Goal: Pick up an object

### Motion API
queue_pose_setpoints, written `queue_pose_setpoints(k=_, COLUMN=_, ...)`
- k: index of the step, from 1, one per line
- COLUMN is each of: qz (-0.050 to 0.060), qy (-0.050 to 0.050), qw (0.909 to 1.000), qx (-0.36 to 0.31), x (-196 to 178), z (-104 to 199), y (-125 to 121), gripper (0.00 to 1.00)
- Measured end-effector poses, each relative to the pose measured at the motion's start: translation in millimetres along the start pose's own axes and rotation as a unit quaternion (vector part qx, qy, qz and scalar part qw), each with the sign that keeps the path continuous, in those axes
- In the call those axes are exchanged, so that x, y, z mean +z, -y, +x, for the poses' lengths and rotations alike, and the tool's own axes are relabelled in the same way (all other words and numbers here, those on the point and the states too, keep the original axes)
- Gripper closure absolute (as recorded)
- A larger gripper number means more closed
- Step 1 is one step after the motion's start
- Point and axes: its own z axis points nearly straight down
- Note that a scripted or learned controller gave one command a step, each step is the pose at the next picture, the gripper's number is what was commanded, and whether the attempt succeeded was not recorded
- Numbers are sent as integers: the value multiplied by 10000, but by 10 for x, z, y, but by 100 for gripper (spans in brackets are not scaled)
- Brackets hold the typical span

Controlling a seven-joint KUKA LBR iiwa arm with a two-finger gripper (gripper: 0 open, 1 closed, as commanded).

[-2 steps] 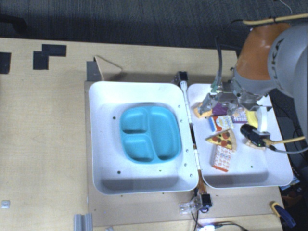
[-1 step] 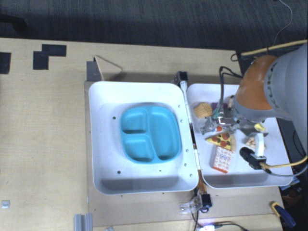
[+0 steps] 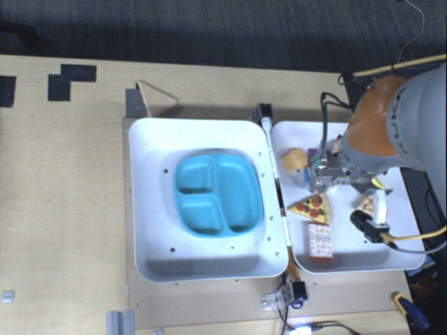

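Note:
The right bin holds a pizza slice toy, a tan bread-like piece, a red and white box and a small pizza-coloured piece near the right wall. My gripper reaches down into this bin from the right. It sits just above the pizza slice and to the right of the tan piece. The wrist hides its fingertips, and I see nothing held between them.
The left bin holds a blue divided tray. A ridge separates the two bins. The grey arm with its orange band covers the right bin's upper right part.

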Motion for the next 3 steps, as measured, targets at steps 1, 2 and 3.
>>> queue_pose_setpoints(k=1, qz=2, qy=-1, qw=10000, qx=0, x=1, z=1, y=1, gripper=0)
queue_pose_setpoints(k=2, qz=-12, qy=-4, qw=10000, qx=-19, x=-107, z=7, y=-13, gripper=100)
queue_pose_setpoints(k=3, qz=-12, qy=-4, qw=10000, qx=-18, x=-106, z=7, y=-12, gripper=0)
